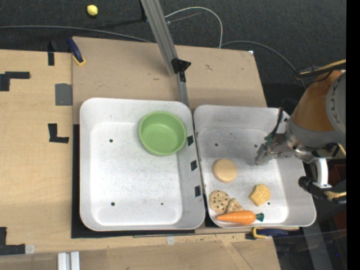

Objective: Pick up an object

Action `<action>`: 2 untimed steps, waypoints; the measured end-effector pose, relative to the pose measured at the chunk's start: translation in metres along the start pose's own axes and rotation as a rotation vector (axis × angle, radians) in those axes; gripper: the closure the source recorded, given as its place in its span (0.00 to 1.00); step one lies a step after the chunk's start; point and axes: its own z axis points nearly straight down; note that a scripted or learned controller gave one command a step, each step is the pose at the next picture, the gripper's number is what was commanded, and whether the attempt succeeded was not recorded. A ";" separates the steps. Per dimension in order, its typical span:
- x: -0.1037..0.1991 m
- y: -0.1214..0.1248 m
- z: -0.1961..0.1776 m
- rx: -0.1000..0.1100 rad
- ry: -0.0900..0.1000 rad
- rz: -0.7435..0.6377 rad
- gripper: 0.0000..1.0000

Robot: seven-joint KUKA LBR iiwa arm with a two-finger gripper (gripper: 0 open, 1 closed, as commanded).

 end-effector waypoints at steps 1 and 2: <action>0.003 -0.007 -0.057 -0.007 -0.002 0.001 1.00; 0.002 -0.009 -0.120 -0.008 -0.002 0.001 1.00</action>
